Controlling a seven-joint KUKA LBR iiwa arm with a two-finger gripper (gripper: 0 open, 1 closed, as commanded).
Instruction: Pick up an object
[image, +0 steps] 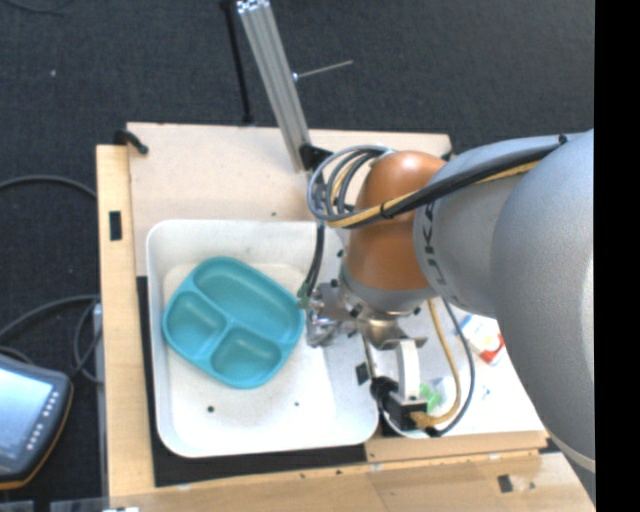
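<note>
Left bin (175, 420): you see teal divided plate (232, 320) | gripper (318, 325) at plate's right edge | fingers: cannot tell

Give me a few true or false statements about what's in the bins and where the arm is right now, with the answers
1. A blue divided plate lies in the left bin. True.
2. The plate has three compartments. True.
3. The plate is red. False: it is light blue.
4. The arm hangs over the area between the two bins. True.
5. The plate sits in the right bin. False: it is in the left bin, toward its upper left.
6. The claw is lifting the plate off the bin. False: the plate lies flat on the bin floor, with the claw beside its right edge.
</note>
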